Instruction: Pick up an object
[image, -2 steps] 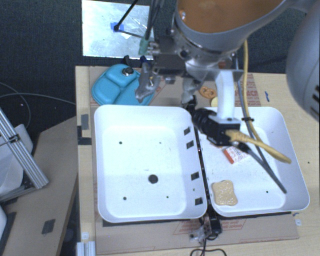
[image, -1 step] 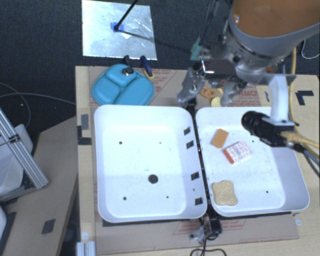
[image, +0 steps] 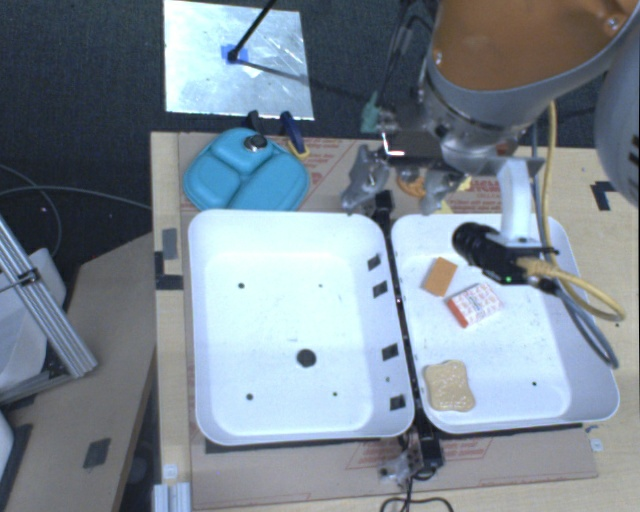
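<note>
The hand hangs at the far edge of the bins, above the seam between them, its two fingers spread apart with nothing between them. Just beside it, the right bin holds three things: a small orange block near its middle, a red-and-white packet just beside that, and a flat tan piece near the front wall. The left bin shows one dark round spot. Behind it on the worktop sits a blue lidded container.
</note>
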